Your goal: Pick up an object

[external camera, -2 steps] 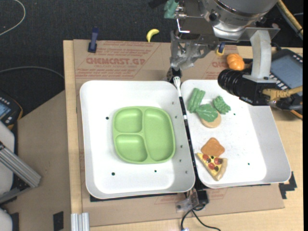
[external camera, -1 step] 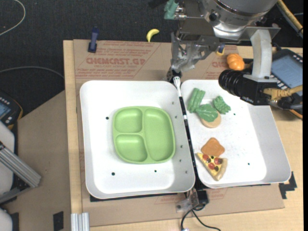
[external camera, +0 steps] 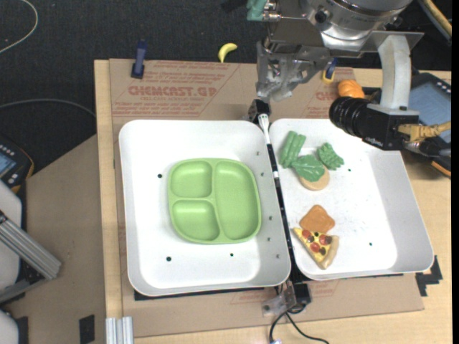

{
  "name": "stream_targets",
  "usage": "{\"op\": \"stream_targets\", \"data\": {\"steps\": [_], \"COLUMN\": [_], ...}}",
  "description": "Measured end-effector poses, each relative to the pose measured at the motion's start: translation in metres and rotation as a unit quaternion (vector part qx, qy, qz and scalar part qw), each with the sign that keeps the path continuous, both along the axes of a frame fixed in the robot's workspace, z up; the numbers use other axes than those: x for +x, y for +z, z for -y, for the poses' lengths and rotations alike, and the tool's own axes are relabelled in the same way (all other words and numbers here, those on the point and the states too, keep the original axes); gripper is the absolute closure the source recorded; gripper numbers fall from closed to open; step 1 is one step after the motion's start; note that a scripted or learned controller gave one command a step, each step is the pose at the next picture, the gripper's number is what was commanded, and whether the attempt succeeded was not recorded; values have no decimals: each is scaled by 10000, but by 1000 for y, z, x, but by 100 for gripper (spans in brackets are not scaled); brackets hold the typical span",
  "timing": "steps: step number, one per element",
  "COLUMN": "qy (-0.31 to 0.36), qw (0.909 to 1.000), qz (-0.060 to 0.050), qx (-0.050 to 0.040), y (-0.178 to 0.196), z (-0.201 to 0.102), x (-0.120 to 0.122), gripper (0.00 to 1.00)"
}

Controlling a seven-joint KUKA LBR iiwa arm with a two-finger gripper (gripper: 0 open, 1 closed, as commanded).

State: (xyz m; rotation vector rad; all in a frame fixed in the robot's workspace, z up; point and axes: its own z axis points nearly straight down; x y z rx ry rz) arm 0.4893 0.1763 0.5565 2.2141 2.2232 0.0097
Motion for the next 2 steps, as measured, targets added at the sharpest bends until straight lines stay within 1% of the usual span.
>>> {"op": "stream_targets", "data": {"steps": [1, 2], "qy": [-65, -18], "qw": [9999, 10000], "qz": [-98, -17], "qx": [-31, -9], "y": [-119, -101], "z": [71, 66], "x": [13, 14], "gripper": [100, 100]}}
